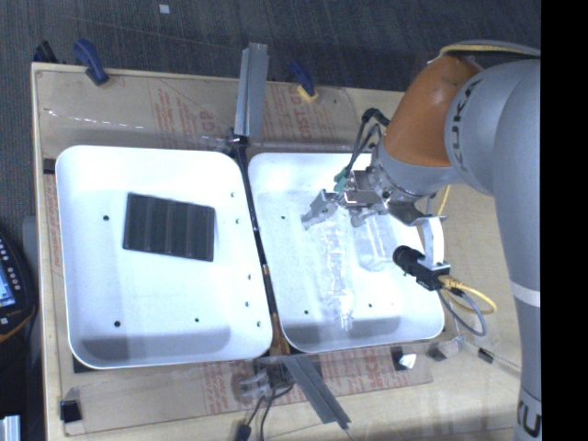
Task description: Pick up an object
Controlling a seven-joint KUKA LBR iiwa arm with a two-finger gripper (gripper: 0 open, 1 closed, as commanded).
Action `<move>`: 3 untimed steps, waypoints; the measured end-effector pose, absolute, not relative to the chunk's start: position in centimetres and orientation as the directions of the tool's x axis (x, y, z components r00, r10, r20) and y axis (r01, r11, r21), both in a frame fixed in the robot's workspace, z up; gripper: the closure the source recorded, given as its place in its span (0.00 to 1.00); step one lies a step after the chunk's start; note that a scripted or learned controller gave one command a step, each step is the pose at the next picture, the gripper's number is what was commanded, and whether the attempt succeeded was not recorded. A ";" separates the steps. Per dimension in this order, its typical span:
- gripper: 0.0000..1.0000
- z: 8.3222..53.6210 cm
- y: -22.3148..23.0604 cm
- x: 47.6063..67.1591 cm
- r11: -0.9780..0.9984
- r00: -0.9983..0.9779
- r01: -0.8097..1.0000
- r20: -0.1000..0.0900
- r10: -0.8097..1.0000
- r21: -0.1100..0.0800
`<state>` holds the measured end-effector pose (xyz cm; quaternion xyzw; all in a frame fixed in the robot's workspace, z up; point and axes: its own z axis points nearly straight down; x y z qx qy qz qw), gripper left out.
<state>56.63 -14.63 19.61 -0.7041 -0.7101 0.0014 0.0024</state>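
We see the grey KUKA arm [496, 154], with its orange band [424, 122] above the wrist, reaching in from three o'clock over the right-hand shallow white plastic bin [294, 329]. Part of the KUKA lettering runs along the grey casing beside the orange band, and a further fragment shows at the lower right corner of the view; we can read nothing more than that. The two-finger metal gripper [322, 208] hangs over the upper middle of this bin, toward its twelve o'clock side. Whether it is parted, closed or clamped on anything we cannot tell.

Below the gripper, running toward six o'clock, lies a long clear plastic object [336, 278], see-through and hard to make out against the white floor. Beside it, toward three o'clock, sits a clear plastic bottle-like object [372, 246], close under the wrist. We cannot tell whether the gripper touches either.

The left-hand shallow white plastic bin [83, 283] holds a flat dark grey rectangular ribbed pad [169, 227], lying toward its ten o'clock quarter, well apart from the gripper.

The wooden bench [138, 108] under both bins carries faint reddish printing, too small for us to read. Blue clamps [90, 61] grip its twelve o'clock edge.
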 end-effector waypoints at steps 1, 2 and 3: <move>0.00 17.0 -16.9 55.5 0.031 -0.031 1.000 0.000 1.000 -0.004; 0.00 15.2 -20.8 59.7 -0.122 0.122 0.993 0.000 0.993 -0.002; 0.00 25.9 -20.3 55.5 -0.261 0.261 0.965 0.001 0.965 0.000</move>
